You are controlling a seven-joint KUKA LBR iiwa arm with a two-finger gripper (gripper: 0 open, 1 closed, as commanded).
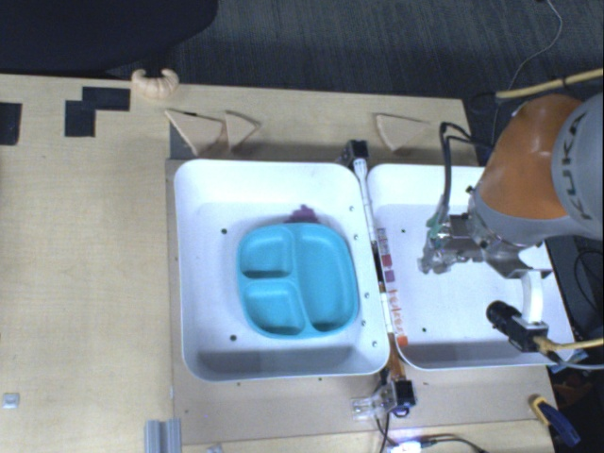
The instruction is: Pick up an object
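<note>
The blue tray (300,281) lies in the left bin (203,215), slightly turned and nearer that bin's right wall than its left. It is the one tray in view and has three compartments, two small on its left and one long on its right. A strip of bare white floor runs round it: widest to the tray's left, a fair band on its near side, narrow on its right. One small purple object (303,214) sits just at the tray's far edge, partly hidden by the rim.

To the right of the tray, across the divide between the two bins, the gripper (440,255) hangs over the right bin (415,343), well apart from the tray. Whether it is open or closed cannot be told, and nothing is seen in its grasp. A ruler-like strip (379,253) with reddish marks, too small to read, lies along the divide.

On the arm (528,177), right of the tray, the grey casing bears part of the letters "KUKA" by the picture's edge.

Beyond the tray, on the bench (85,281), stand three pale triangular wedges (200,128), and one beige knotted lump (154,84) lies further to the tray's far left.
</note>
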